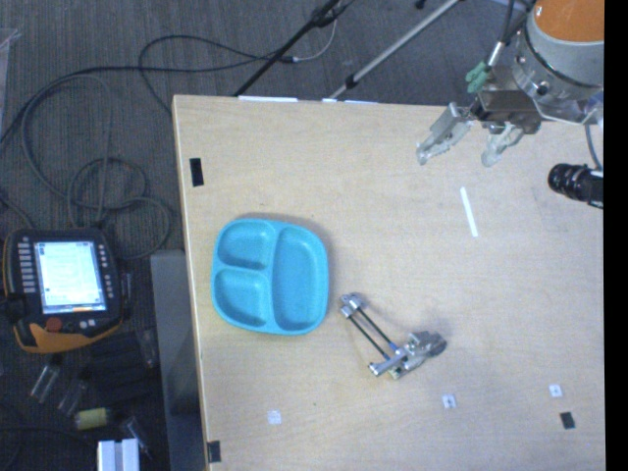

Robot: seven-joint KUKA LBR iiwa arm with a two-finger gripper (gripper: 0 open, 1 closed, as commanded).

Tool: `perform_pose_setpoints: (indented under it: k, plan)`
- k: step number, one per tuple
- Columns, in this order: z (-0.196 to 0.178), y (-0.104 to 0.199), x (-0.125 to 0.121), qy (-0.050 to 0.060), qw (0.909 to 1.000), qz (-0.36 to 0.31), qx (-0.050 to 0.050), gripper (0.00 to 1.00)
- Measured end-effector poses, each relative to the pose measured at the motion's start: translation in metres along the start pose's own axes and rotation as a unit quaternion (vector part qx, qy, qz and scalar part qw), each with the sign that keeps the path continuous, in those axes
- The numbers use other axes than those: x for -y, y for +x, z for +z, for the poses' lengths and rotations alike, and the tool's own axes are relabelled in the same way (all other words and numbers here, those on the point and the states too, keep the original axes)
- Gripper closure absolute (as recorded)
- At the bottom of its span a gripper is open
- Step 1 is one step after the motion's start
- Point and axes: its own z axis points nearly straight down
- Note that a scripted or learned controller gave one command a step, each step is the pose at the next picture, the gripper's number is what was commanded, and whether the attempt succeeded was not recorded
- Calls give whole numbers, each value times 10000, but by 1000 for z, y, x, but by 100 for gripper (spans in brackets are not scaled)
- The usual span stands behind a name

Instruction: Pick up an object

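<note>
A blue divided plate (272, 276) lies flat on the pale wooden tabletop (392, 194), left of centre. To its lower right rests a metal hand tool (391, 340) with two thin rods and a grey head. Farther back and to the right, a small white stick (469, 211) lies on the table. My gripper (456, 155) hangs at the upper right, above the table's far part and apart from all three objects. It is open, its two grey fingers (439, 135) spread with nothing between them.
Small black and white markers (197, 172) dot the table near its edges. Off the table's left edge on the floor are a handheld control pendant (67, 281) and loose cables (98, 180). Tripod legs (412, 27) stand beyond the far edge.
</note>
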Motion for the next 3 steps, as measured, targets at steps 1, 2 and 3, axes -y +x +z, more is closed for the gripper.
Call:
perform_pose_setpoints:
  k: [1, 2, 3]
  plan:
    - [54, -72, 7, 2, 9969, -786, 4, 0]
    - [14, -51, 40, -11, 9876, -1569, 6, 0]
    - [-3, -32, 0, -10, 9796, -2011, 3, 0]
